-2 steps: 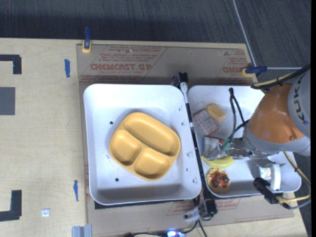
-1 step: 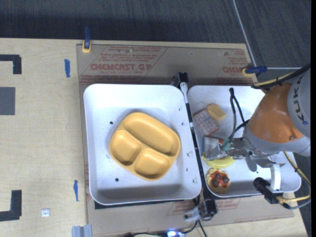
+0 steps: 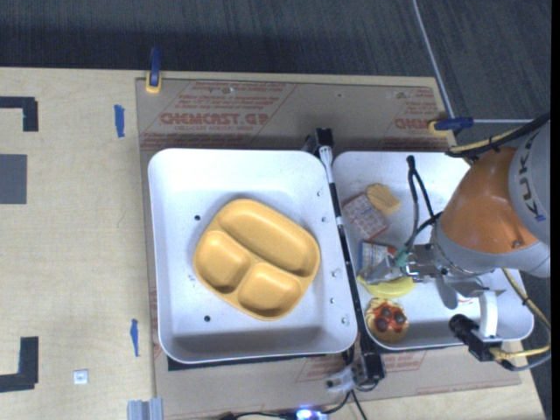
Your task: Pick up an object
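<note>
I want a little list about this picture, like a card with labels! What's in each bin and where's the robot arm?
left bin: one yellow tray with three hollows
right bin: a tan block, a red-patterned packet, a clear wrapper, a yellow piece, a round red and orange toy
arm: reaches in from the right, over the right bin
gripper: low by the clear wrapper and yellow piece
holding something: cannot tell

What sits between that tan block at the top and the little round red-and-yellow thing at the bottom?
Camera view: between tan block and round item lie a patterned packet and a yellow piece.
</note>
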Tool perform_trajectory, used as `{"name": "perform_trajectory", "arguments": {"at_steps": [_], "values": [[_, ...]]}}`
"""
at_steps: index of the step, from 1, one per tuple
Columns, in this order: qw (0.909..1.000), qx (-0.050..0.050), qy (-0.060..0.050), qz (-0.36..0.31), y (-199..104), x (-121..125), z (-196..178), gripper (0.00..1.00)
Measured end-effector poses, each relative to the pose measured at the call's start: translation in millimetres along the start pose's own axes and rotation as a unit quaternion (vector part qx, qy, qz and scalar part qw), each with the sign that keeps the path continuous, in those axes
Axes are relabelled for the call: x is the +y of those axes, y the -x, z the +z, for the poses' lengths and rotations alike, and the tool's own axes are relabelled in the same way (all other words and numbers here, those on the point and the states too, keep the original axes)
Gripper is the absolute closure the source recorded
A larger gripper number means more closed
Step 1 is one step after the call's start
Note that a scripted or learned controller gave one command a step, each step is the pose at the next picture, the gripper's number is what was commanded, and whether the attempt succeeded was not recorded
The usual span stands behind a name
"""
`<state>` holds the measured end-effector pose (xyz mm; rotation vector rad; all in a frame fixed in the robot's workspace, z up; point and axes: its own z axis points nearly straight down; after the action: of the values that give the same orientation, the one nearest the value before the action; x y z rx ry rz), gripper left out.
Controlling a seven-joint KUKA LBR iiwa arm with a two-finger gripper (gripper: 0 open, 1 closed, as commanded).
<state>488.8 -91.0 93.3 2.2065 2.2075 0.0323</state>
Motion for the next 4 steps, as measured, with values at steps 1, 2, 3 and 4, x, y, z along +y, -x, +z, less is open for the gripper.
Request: {"name": "perform_trajectory", "arguments": {"at_steps": [1,2,3,4], "values": [[1.0,0.0,0.003,0.0,-1,2,-11,1.0],[1.0,0.0,0.003,0.0,-1,2,-10,0.0],[0.9999,0.0,-0.012,0.0,0,-8,7,0.0],[0.9999,0.0,-0.012,-0.001,2,-8,7,0.0]]}}
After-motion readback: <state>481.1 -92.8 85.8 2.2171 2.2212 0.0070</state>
